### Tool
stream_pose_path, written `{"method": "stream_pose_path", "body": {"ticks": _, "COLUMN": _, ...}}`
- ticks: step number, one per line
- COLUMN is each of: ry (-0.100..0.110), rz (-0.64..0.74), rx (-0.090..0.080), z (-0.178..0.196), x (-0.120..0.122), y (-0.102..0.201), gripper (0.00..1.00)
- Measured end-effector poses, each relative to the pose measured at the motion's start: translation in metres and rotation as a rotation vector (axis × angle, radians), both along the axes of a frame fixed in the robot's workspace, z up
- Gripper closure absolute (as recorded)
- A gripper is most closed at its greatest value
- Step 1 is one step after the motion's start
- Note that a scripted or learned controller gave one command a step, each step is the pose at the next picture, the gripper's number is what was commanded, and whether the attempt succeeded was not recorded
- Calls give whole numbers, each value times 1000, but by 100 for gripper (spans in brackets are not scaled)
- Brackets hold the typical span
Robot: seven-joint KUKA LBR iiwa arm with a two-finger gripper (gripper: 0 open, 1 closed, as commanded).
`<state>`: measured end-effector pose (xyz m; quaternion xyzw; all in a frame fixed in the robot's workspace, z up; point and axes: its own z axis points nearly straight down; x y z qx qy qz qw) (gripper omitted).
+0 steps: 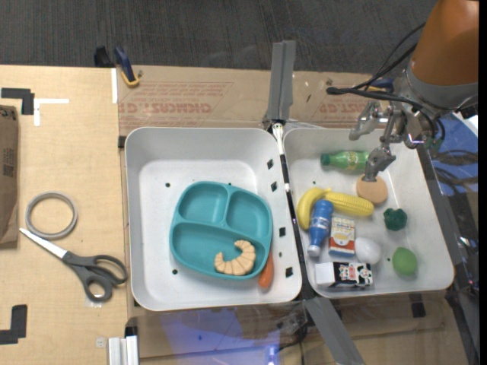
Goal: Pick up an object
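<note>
While under gripper [378, 157], peach disc [371, 190].

A round, tan, cookie-like object [372, 191] lay flat in the right bin [434, 204], just below a green bottle [345, 160] lying on its side and beside a corn cob [348, 203].

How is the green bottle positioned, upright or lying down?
Lying down: the green bottle rests on its side on the right bin floor, cap pointing left.
</note>
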<state>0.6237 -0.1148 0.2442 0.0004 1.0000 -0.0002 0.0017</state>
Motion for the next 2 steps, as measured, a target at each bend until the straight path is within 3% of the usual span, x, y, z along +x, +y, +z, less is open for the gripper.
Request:
{"method": "stream_pose_path", "body": {"ticks": 1, "ry": -8, "rz": 76, "rx": -2, "z": -147, "x": -18, "y": -11, "gripper": 0}}
{"method": "stream_pose_path", "body": {"ticks": 2, "ry": -9, "rz": -87, "rx": -2, "z": -147, "x": -45, "y": 7, "gripper": 0}}
